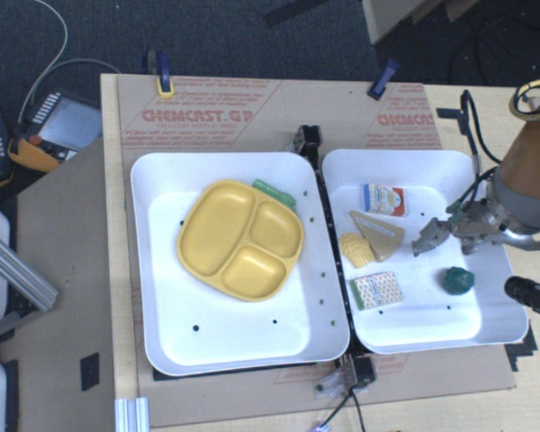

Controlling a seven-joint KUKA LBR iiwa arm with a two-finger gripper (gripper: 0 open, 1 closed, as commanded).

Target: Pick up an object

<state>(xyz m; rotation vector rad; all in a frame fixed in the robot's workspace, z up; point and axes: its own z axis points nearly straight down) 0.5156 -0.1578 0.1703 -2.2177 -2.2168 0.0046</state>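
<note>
The right bin [378,331] holds a small white carton with red and blue print [383,199], a tan wedge [379,230], a yellow lumpy piece [355,249], a patterned packet [377,290] and a dark green round object [457,281]. My gripper [430,238] hangs over the right side of this bin, between the tan wedge and the green object, its fingers pointing left. Nothing shows between them. The arm comes in from the right edge.
The left bin [162,331] carries a yellow divided plate [240,239] with a green item [274,193] tucked behind its far rim. A black divider clamp [308,139] sits between the bins. Cables and gear lie beyond the bench at the left.
</note>
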